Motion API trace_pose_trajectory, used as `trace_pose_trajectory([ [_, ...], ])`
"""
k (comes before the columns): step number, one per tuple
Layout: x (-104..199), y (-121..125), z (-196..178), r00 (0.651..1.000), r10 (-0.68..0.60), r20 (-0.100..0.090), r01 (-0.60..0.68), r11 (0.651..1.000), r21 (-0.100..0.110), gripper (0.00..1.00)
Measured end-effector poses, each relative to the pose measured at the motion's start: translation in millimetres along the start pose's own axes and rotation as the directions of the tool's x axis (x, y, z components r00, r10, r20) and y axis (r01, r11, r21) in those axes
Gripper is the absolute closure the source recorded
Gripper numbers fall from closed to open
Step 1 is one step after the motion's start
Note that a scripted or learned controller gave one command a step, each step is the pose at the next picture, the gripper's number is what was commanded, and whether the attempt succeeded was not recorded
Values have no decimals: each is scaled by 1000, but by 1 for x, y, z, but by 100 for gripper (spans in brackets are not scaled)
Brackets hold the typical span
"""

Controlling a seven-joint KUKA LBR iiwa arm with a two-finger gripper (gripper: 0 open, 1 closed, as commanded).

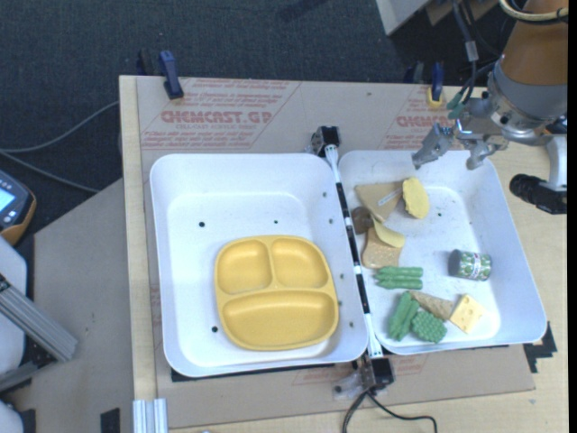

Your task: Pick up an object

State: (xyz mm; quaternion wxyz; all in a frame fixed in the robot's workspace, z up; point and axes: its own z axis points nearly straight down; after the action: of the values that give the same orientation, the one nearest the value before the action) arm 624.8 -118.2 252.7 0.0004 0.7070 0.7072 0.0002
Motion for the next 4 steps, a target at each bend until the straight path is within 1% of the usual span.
trace_pose_trajectory([
  [1, -11, 42, 94, 1000, -2, 0, 2, 1000, 4, 0],
  [2, -8, 42, 170, 1000, 0, -4, 0, 1000, 0, 0],
  [3, -9, 45, 152, 1000, -2, 0, 2, 1000, -10, 100],
  [4, -9, 45, 153, 1000, -2, 0, 2, 1000, -8, 0],
])
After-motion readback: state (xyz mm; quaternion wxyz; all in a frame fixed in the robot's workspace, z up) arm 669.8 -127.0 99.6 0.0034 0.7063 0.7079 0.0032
